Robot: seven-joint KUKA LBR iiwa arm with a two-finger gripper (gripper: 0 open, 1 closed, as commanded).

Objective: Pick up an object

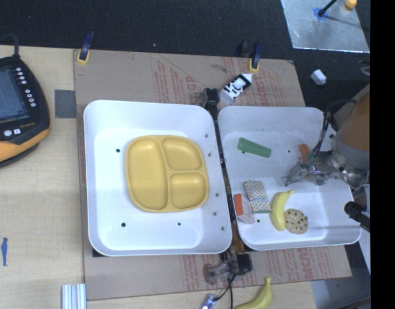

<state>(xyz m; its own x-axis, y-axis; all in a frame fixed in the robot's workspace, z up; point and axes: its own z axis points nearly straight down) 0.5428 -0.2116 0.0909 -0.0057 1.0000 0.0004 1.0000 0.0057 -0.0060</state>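
White right bin (274, 118): jaws (307, 172) spread wide, holding nothing, beside orange piece (303, 152); risk of closing on bare floor, missing banana (279, 209).

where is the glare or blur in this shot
Camera view: the left bin has its white floor blown out with little texture; the tool in the right bin is small and soft, its outline hard to read; the yellow tray is evenly lit.

Markings: none legible.
Cardboard sheet (184, 76) under the bins bears faint red print, seemingly lettering, too blurred to read.
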